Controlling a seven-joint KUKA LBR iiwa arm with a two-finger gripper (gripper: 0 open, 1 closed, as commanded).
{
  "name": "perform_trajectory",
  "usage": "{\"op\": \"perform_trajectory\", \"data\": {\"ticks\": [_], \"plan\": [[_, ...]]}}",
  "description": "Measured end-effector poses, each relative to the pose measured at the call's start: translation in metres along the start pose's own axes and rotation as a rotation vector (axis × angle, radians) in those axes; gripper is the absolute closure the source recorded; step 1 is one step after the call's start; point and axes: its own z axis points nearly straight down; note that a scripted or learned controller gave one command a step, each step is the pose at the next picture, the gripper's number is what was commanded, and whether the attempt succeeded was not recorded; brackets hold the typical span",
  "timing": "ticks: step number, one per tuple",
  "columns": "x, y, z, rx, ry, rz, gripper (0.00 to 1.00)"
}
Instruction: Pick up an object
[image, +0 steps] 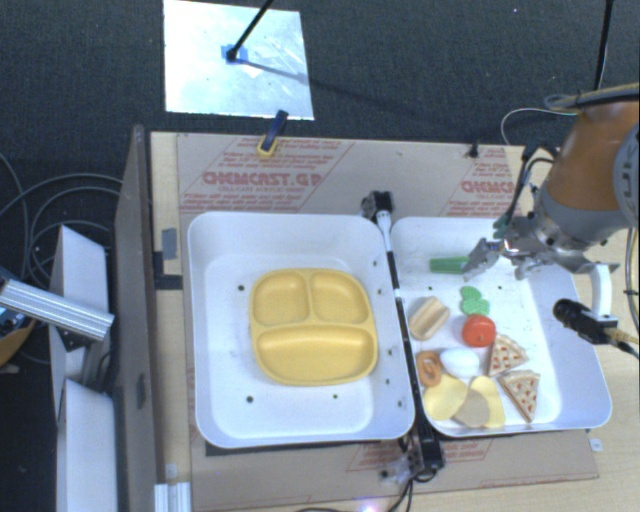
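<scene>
A: Camera view is showing the desk (330, 165) from above, carrying two white bins side by side. The arm (595, 160) is reaching in from the right, and its gripper (505, 252) is hanging over the far part of the right bin (575, 400). I think it is standing there because the toy food lies in that bin, so a pick must begin there.

B: And the jaws, are they gripping something?

A: I cannot tell. The metal parts are small and blurred, and I am not seeing any object between them. The green stick (448, 265) is lying just beside the gripper, toward the middle divider, flat on the bin floor.

B: What else is lying in that bin?

A: A small green piece (473, 299), a red tomato (479, 330), a bread roll (428, 318), a pretzel-like ring (430, 369), a white egg shape (461, 361), some yellow and tan slices (465, 402), and two pizza wedges (512, 372). They are crowding together toward the near side, some touching each other.

B: And the left bin?

A: The left bin (225, 330) is holding a yellow divided tray (312, 326), lying flat near the middle, with nothing in its compartments as far as I see.

B: So which object is the likely target?

A: Judging by position, the green stick, because it is the nearest one and is lying apart from the others. This is only my guess.
</scene>
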Motion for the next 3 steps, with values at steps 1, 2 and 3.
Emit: {"op": "perform_trajectory", "data": {"ticks": [1, 2, 3], "plan": [[0.009, -0.014, 0.090, -0.006, -0.002, 0.002, 0.00], [-0.008, -0.057, 0.099, -0.013, -0.001, 0.005, 0.00], [-0.011, -0.054, 0.086, -0.020, -0.009, 0.004, 1.00]]}}
